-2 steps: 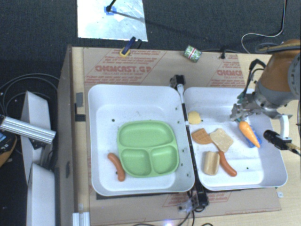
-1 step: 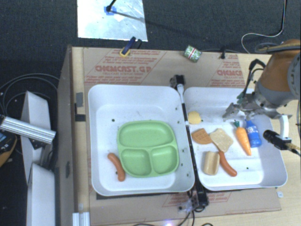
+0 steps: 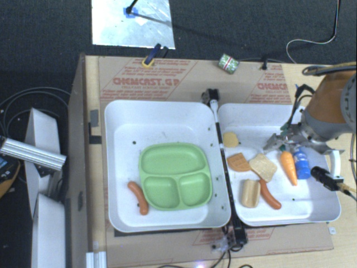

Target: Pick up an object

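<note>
Gripper (image 3: 281,143) low in right bin (image 3: 326,208) by carrot (image 3: 288,167), jaws' state unclear, nothing lifted yet.

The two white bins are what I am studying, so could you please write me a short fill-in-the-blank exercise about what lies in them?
1. The green tray has ___ compartments.
2. The sausage by that tray lies in the ___ bin.
3. The carrot lies beside a ___ bottle.
4. The gripper reaches into the ___ bin.

Missing words: three; left; blue; right
</note>
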{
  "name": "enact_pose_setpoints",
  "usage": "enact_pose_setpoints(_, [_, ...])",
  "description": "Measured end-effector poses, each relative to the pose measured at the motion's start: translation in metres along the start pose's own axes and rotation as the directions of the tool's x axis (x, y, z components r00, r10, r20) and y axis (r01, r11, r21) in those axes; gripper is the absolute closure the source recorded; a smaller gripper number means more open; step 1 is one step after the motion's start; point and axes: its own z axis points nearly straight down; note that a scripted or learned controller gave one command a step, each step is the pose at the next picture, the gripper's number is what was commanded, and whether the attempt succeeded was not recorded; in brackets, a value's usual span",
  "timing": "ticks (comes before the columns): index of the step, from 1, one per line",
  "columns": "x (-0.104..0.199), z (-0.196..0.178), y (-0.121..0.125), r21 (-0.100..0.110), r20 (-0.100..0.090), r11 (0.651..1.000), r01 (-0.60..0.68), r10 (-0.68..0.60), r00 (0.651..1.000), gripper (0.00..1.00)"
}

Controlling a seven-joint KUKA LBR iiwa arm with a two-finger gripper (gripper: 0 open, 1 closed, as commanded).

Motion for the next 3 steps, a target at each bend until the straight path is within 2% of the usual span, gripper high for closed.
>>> enact_pose_setpoints(1, [-0.002,-0.010,-0.001,0.001,0.003,1.000,-0.001,0.001,1.000,1.00])
enact_pose_setpoints(2, [0.028,-0.082,-0.085,0.007,0.005,1.000,-0.004,0.004,1.000,1.00])
enact_pose_setpoints(3, [0.078,-0.114,-0.012,0.005,0.005,1.000,-0.002,0.002,1.000,1.00])
